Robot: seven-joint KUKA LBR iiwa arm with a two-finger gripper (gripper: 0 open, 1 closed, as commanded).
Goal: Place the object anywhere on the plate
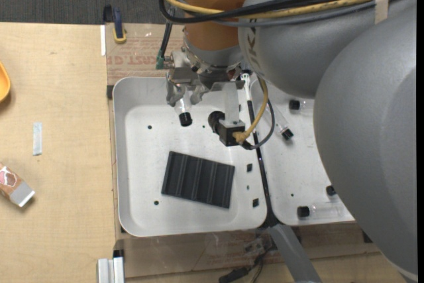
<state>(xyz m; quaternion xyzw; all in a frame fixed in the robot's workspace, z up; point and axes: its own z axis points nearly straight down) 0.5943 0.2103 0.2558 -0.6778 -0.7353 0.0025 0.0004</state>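
Observation:
A dark grey ribbed rectangular slab (pixel 199 180) lies flat and slightly askew in the lower middle of the left white bin (pixel 132 162). My gripper (pixel 199 117) hangs under the orange wrist band over the back part of that bin, a short way above and behind the slab and apart from it. The arm's grey body covers most of the right bin (pixel 298 175). Nothing can be made out held at the gripper's tip.
Cables loop from the wrist down to a black fitting (pixel 228 132) near the divider between the bins. On the wooden bench to the left lie a small grey strip (pixel 37 138), a wrapped object (pixel 14 187) and an orange edge (pixel 3 81).

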